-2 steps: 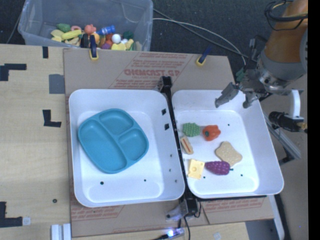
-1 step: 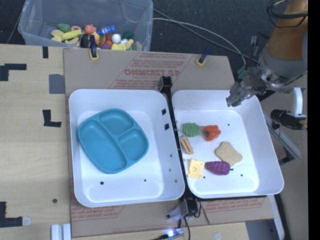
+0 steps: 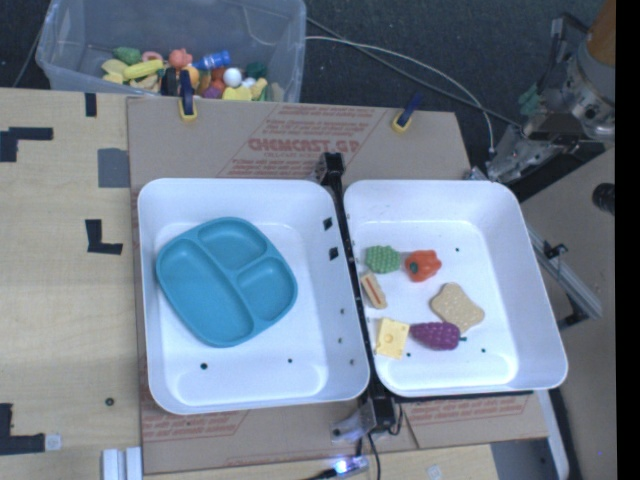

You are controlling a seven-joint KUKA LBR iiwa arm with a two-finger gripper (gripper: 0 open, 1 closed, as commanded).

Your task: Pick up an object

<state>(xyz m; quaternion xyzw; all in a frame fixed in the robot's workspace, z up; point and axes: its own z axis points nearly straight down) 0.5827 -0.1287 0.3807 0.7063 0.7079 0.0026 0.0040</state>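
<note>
on the wooden table [image 3: 60, 298], over brown cardboard [image 3: 300, 138], sit two white bins. the left bin [image 3: 170, 368] holds a blue plate [image 3: 226, 280]; the right bin [image 3: 520, 268] holds toy food [image 3: 420, 303]. the hand [image 3: 560, 108] sits blurred at upper right, its grip impossible to tell. dark floor [image 3: 420, 18] lies behind.
</note>
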